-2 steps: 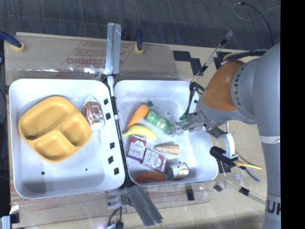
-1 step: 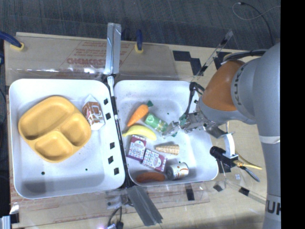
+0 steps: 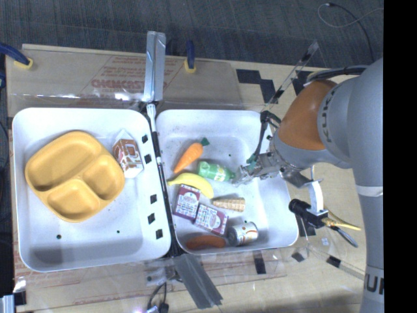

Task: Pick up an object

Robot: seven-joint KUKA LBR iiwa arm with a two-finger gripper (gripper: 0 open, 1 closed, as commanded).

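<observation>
We see the gripper (image 3: pixel 249 170) low inside the right bin (image 3: pixel 225 117), near its right wall, with the orange-banded wrist bulking above it. Whether it is spread or pressed together we cannot tell, since the tip is small and blurred against the white floor, and we see nothing between it.

The candidates for picking crowd the middle and front of that bin. The green bottle (image 3: pixel 214 171) lies just beside the gripper tip, toward the bin's centre. The carrot (image 3: pixel 189 155) slants beyond it toward the left wall, and the banana (image 3: pixel 193 183) sits just in front of the bottle. Toward the front edge lie two dark red cartons (image 3: pixel 199 210), the cone (image 3: pixel 229 205), a small can (image 3: pixel 243 233) and a sausage (image 3: pixel 205 242) against the front wall. The left bin (image 3: pixel 39 119) carries the yellow divided tray (image 3: pixel 73 173) at its left side and a brown carton (image 3: pixel 128 155) by its right wall.

We judge the bottle the likeliest target. The risks: being round and lying on its side, it could roll away or squirt out under a closing pinch. A descent slightly off centre would push it into the banana instead of straddling it. With things this close together, a finger could land on a neighbour and close on nothing
</observation>
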